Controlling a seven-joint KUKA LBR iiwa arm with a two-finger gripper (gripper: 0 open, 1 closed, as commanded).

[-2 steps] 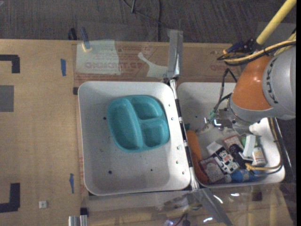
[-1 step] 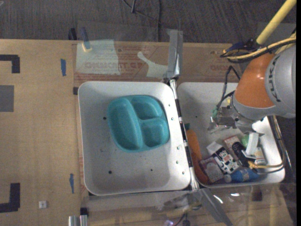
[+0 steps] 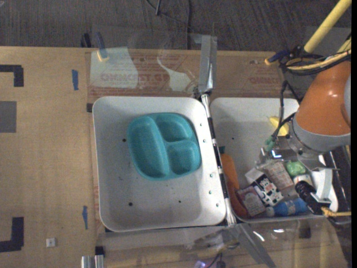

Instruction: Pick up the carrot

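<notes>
One carrot (image 3: 229,175) at right bin's left wall; pincer (image 3: 273,166) nearby, grip state unclear.

teal divided plate (image 3: 164,145) in left bin (image 3: 111,166)

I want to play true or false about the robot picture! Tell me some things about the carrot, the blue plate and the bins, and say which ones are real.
1. The carrot lies in the right bin. True.
2. The carrot sits on the plate. False: the plate is in the left bin, with nothing on it.
3. The carrot lies along the right bin's left wall. True.
4. The plate is one big dish with no sections. False: it has three compartments.
5. The arm hangs over the left bin. False: it is over the right bin, above the pile of packets.
</notes>
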